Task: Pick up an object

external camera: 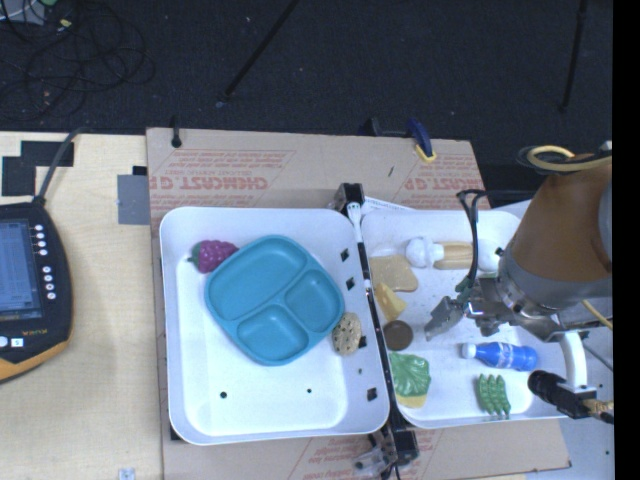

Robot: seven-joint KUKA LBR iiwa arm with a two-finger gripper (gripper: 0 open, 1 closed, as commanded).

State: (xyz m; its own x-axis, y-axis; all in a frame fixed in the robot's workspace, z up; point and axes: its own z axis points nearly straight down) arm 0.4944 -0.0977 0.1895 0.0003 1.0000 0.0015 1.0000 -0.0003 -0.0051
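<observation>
My gripper hangs over the middle of the right bin, open, with nothing between its fingers. Just left of it lie a yellow wedge and a tan slice. A brown disc sits below those. A blue bottle lies on its side just below and right of the gripper. A white and tan piece rests toward the back. At the front are a green leafy toy and a small green ridged piece.
The left bin holds a blue compartment tray, a purple grape bunch at its back left and a cookie by the dividing wall. A handheld control pendant lies on the bench at far left.
</observation>
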